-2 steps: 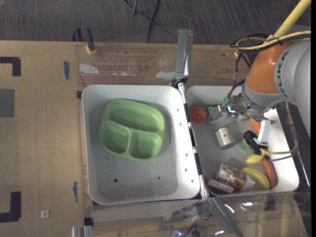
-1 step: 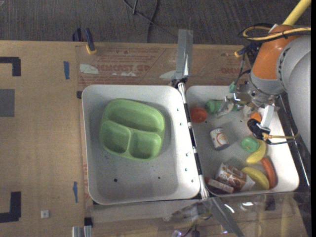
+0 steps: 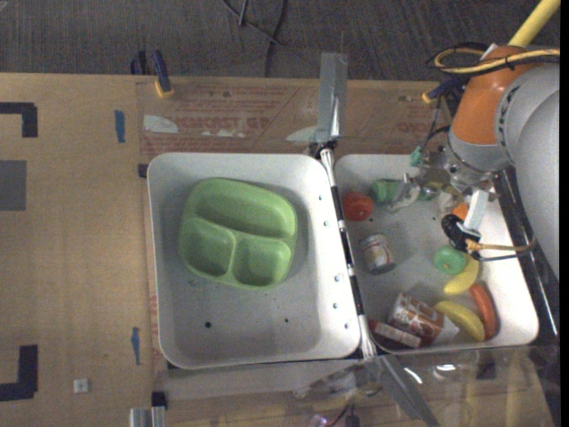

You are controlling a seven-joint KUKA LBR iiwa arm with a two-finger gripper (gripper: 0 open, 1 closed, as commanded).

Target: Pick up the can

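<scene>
The can (image 3: 377, 253) is small, with a grey lid and a brownish label, and lies in the left half of the right bin (image 3: 524, 323). The gripper (image 3: 412, 190) hangs at the far side of that bin, under the orange wrist band, up and to the right of the can and well apart from it. It is right beside a green object (image 3: 386, 190). Nothing can be seen held in it.
A red tomato (image 3: 357, 206) lies just beyond the can. Right of the can are a green piece (image 3: 451, 260), two bananas (image 3: 463, 279), an orange carrot (image 3: 485, 310) and a snack packet (image 3: 414, 318). The left bin (image 3: 169, 327) holds a green divided plate (image 3: 237, 231).
</scene>
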